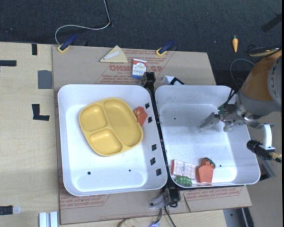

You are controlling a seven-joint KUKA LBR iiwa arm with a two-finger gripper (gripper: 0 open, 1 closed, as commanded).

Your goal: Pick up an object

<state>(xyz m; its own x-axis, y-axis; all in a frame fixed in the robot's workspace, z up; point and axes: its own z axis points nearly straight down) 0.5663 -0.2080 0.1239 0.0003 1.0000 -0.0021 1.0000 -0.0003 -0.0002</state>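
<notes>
Orange block [205, 173] beside red-white packet [183, 168], right bin [236, 96], fingers [209, 122] state unclear

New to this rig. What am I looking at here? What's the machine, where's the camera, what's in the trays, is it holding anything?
One camera looks down at a slant on a bench with two shallow white bins side by side. The machine is a grey robot arm with an orange band, reaching in from the right. Its hand hangs over the right bin, in the upper middle, with nothing visibly between its fingers. The left bin holds a yellow divided plate and a small red piece next to the plate's right edge. Near the right bin's front edge lie a small printed packet, something green and an orange toy. Behind the bins sits a small carton.
</notes>
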